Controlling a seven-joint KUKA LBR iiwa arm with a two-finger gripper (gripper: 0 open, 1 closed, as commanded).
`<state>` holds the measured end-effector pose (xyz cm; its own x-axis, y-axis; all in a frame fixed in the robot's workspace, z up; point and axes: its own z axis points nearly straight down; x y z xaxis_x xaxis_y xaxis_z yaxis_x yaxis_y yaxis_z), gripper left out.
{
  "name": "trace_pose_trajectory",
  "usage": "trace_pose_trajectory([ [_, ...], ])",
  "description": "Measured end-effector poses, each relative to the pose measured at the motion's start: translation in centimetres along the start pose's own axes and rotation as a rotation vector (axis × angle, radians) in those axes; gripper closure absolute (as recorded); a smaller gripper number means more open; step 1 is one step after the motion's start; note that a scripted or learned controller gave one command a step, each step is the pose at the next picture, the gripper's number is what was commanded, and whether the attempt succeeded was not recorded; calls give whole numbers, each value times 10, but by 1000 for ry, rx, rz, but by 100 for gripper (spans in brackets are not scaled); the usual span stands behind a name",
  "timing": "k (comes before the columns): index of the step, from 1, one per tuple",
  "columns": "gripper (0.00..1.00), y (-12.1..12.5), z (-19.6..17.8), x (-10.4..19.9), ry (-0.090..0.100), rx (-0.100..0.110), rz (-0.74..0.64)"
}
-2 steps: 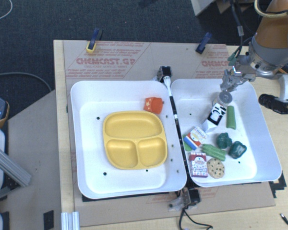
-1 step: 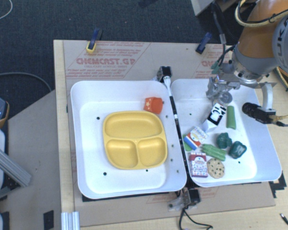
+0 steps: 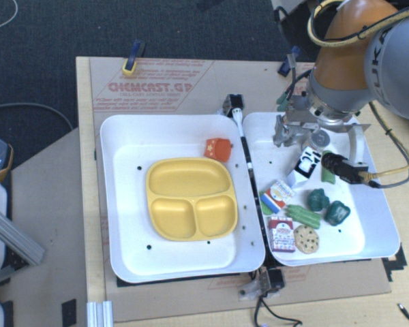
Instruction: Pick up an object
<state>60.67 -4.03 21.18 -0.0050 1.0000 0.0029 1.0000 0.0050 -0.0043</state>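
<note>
Hovering over the right bin [image 3: 375, 231], the gripper [image 3: 294, 133] hides its fingertips, so its state is unclear; the black-and-white carton [image 3: 306, 165] lies diagonally below.

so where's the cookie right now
The cookie lies in the right bin near its front edge, just right of the small red carton and below the green pickle-like piece.

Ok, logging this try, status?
Gripper low over right bin, nothing seen between fingers. Black-and-white carton just below it, unlifted. Green toys and cookie crowd nearby.
</note>
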Motion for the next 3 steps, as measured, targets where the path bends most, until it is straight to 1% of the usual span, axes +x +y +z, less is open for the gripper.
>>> trace_pose_trajectory([
  [1,100,-35,0,44,0,1,1],
  [2,100,-64,-11,88,0,0,0],
  [3,100,-78,-14,120,-1,0,1],
])
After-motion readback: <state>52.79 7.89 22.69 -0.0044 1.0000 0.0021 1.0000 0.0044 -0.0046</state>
